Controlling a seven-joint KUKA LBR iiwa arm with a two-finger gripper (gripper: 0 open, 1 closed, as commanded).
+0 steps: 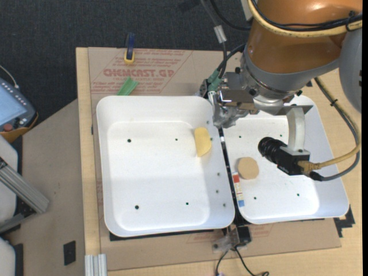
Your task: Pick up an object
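End effector [223,115] sits low over the back end of the rim shared by the two bins. Its opening is hidden under the wrist, so I can't tell how wide it is. No object is seen in its hold.

- **Yellow piece [202,141]:** the closest object, just below-left of the end effector. It lies flat in the left bin [103,154], near the right wall and apart from the end effector.
- **Tan disc [248,168]:** further out, below-right of the end effector. It lies flat on the right bin [287,207] floor, clearly apart.
- **Label strip [237,188]:** a small red-white-blue strip on the shared rim, below the end effector and past the disc.
- **Green strip [127,86] and clamp [130,50]:** far left of the end effector, outside the bins. Both are on the cardboard-covered surface [155,68], well apart, and likely not targets.

**Progress:** early, pick not done. Both bin objects rest on the bin floors and neither is lifted. The approach looks partly done, since the end effector is down near the bins and close to the yellow piece, the likely target.

**Left to do:**
- line up over an object
- close on it
- lift it clear

**Risk:** the yellow piece is close to the bin wall, so the grasp may clip the rim.
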